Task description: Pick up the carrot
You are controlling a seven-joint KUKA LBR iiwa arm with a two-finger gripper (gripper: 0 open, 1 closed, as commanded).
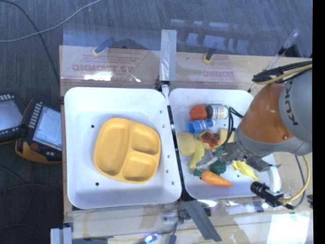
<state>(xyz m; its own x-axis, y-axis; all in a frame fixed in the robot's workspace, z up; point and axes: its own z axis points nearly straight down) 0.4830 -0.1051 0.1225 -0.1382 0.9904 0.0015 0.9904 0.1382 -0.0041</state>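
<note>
One carrot (217,178) just below tool (209,160), right bin (189,187).

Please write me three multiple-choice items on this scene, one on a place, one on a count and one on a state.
1. Where does the carrot lie?
A. In the right bin, near its front edge
B. On the yellow tray
C. On the floor by the handheld controller

2. How many compartments has the yellow tray?
A. One
B. Three
C. Six

3. What is the state of the carrot?
A. Standing upright in the tray
B. Lifted clear above the bins
C. Lying flat on the bin floor, near the gripper

Answers: 1 A, it lies low in the right bin; 2 B, three hollows are visible; 3 C, the carrot lies flat on the white floor, just below the gripper.
</note>
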